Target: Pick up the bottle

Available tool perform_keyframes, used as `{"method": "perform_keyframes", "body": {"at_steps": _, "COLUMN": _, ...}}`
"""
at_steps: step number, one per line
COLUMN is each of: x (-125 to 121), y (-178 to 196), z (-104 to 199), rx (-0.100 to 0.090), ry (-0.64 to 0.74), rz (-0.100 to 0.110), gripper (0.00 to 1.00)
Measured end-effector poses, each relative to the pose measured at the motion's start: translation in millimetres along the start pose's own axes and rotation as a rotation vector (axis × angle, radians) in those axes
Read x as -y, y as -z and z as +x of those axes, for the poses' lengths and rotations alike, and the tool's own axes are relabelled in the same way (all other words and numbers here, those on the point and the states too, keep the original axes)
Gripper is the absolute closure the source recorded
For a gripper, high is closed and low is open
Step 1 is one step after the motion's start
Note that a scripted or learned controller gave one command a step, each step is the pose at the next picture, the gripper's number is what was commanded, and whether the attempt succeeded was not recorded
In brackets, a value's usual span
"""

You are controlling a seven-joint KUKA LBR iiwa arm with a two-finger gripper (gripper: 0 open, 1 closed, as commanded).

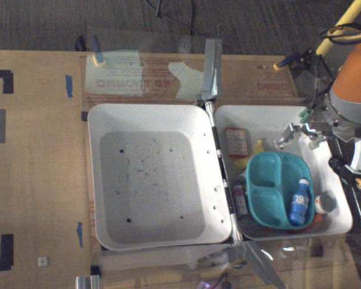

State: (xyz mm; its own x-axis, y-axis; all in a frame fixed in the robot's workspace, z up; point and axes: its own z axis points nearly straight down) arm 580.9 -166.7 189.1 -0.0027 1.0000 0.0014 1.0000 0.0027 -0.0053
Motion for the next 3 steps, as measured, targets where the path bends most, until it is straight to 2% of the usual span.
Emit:
{"method": "perform_keyframes", "body": {"at_steps": 1, "x": 0.0, "y": 0.0, "z": 0.0, "rx": 0.000, "ry": 0.000, "rz": 0.000, "gripper": 0.00}}
{"method": "perform_keyframes", "body": {"at_steps": 2, "x": 22.6, "y": -70.5, "z": -7.6, "rx": 0.009, "ry": -0.005, "rz": -0.036, "gripper": 0.00}}
{"method": "perform_keyframes", "body": {"at_steps": 3, "x": -4.5, "y": -99.7, "z": -16.6, "rx": 0.008, "ry": 0.016, "rz": -0.019, "gripper": 0.00}}
